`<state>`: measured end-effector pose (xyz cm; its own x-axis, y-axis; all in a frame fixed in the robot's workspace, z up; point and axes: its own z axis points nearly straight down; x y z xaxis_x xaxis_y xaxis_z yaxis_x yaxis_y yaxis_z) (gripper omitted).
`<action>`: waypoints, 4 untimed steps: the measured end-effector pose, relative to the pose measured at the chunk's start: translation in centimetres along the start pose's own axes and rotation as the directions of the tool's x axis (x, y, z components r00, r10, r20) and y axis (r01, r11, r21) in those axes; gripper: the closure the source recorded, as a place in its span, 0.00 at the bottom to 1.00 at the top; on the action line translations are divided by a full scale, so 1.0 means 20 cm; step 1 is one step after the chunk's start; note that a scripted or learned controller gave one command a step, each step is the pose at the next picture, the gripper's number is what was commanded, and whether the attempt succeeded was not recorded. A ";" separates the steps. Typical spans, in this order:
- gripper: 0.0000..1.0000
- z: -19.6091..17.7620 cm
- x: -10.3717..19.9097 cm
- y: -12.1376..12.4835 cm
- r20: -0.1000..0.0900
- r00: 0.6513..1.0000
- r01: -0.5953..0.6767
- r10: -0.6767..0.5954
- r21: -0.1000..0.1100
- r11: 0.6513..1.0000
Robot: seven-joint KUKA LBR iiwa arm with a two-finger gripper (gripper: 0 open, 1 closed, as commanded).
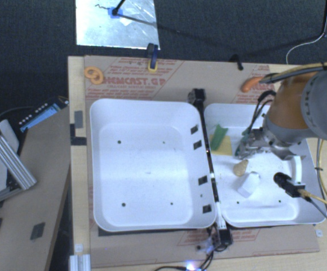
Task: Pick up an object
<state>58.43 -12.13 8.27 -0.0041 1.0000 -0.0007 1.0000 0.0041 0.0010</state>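
Note:
My gripper (243,150) hangs low in the right bin (253,212), near the bin's middle. A green and yellow sponge (220,139) lies just to its left, by the bin's left wall. A small tan piece (241,167) rests directly below the gripper, close to the tips. A white block (249,183) lies a little further toward the front. Nothing shows between the gripper and any of these things.
The left bin (146,162) sits beside the right one, with black clips (199,145) along the shared wall. An orange item (251,84) and an orange ring (94,75) lie on the bench behind the bins.

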 end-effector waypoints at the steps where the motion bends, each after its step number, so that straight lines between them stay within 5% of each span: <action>1: 1.00 -0.55 0.57 0.20 -0.004 1.000 0.011 -0.011 -0.013 1.000; 2: 1.00 -1.35 0.66 -0.12 -0.004 1.000 0.004 -0.004 -0.018 1.000; 3: 1.00 -0.77 0.55 -0.41 -0.001 1.000 -0.006 0.006 0.013 1.000; 4: 1.00 -0.68 0.68 -0.45 -0.002 1.000 0.001 -0.001 0.002 1.000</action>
<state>49.38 1.47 21.93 -0.0053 1.0000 0.0015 1.0000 0.0053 -0.0010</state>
